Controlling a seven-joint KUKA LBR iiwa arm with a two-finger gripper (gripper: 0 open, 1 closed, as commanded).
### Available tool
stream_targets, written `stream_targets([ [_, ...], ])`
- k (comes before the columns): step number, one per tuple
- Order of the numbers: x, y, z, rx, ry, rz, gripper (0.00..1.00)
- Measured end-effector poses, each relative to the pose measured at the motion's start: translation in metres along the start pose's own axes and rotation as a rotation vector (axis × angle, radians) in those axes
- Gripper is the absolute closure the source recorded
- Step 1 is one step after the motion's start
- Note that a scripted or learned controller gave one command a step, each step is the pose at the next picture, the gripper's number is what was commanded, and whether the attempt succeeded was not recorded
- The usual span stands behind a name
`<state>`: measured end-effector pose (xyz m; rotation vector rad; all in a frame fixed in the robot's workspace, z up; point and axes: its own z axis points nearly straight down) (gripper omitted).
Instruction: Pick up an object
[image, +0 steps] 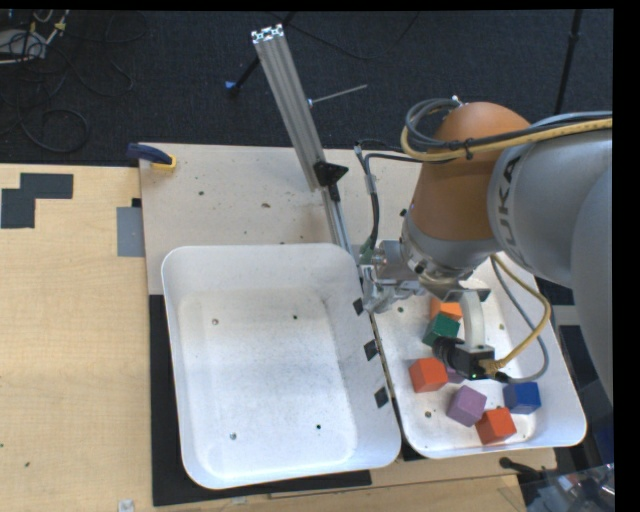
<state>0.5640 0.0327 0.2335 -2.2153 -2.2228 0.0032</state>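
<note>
A pale wood worktop (70, 330) spans the view, with dark squares at 9 o'clock. Dark carpet (150, 70) with loose cables (35, 40) lies at 12. A metal rail (295, 110) slants up at 12.

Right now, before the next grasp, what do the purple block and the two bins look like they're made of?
Purple block: looks like painted wood or dense foam, a matte cube with flat faces and no glare; I can't tell which. Left bin and right bin: probably moulded plastic, smooth white with rounded corners and a soft sheen, the left one speckled with dark marks.
</note>
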Motion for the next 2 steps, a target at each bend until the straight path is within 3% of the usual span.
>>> stream_targets([
  [1, 0.0429, 0.0060, -0.0008, -0.001, 0.000, 0.000, 1.00],
  [2, 0.0420, 0.0055, -0.0008, 0.000, -0.002, -0.001, 0.00],
])
